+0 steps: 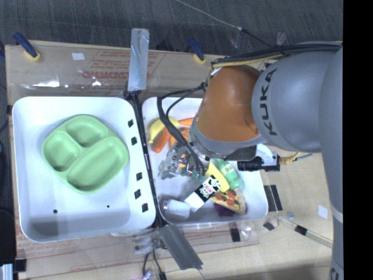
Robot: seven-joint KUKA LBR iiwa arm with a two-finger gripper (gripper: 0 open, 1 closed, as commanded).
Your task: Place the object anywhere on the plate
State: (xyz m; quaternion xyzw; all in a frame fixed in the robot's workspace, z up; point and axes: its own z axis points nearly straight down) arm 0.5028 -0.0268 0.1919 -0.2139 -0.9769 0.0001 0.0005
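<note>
Nearest the lens, the grey arm (303, 98), its orange band (230, 107) bulging over the right bin (256, 214) and hiding much of the bin's upper half. Below and to the view's left of that band, the gripper (176, 163), a metallic cluster low over the bin floor; open or closed cannot be told from this angle, and nothing seen held. Just above the gripper in the view, a yellow banana (156, 130) beside an orange carrot (165, 140), both close to the bin's left wall. Just right of the gripper, a green toy (231, 177), and below that a black-and-white cow-patterned piece (208, 186) touching a pizza slice (228, 200). Straight below the gripper, near the bin's bottom edge, a white cup (175, 209) lying on its side. Which of these toys counts as the object cannot be told; all of them in the same bin as the gripper. Well to the gripper's left in the view, across the divider, the left bin (35, 214) with the green divided plate (84, 153) lying flat in its upper middle, apart from every toy.
</note>
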